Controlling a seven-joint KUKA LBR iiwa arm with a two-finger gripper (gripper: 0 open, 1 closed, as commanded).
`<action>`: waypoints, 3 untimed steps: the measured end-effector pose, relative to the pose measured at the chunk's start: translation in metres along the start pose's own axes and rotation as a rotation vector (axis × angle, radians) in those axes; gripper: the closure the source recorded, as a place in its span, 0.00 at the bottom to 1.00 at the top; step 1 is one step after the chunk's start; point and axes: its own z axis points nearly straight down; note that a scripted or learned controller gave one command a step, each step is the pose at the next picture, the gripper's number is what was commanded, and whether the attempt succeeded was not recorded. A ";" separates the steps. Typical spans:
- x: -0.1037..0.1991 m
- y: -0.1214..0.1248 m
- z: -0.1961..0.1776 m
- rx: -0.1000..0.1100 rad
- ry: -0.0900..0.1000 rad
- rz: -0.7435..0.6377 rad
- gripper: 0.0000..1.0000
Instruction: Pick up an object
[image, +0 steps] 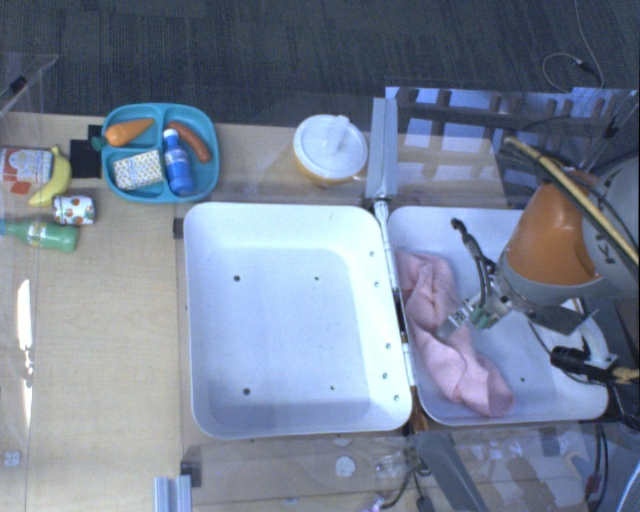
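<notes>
The step in hand looked like the approach to a grasp. The grey arm with its orange band (548, 235) reached into the right-hand shallow white bin (520, 380), and its two-finger gripper (470, 315) hung low over the right edge of a crumpled pink cloth (445, 335), the only loose thing in that bin. The cloth lay along the bin's left wall, running from near the far end down toward the near corner. Whether the gripper stood wide, narrow or pinched on fabric could not be told (its tip was small and partly lost against the folds), so no hold could be claimed.

By my judgement the next move called for a short descent onto a raised fold, a firm close, then a straight lift to test the grip. Soft cloth may slip or come up only in part.

The larger white bin (290, 320), left of the cloth's bin, held nothing to pick.
</notes>
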 end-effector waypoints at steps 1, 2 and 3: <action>-0.026 0.068 0.002 0.002 -0.001 0.211 0.00; -0.028 0.071 -0.008 -0.003 -0.004 0.205 1.00; -0.021 0.117 -0.090 0.015 0.004 0.470 1.00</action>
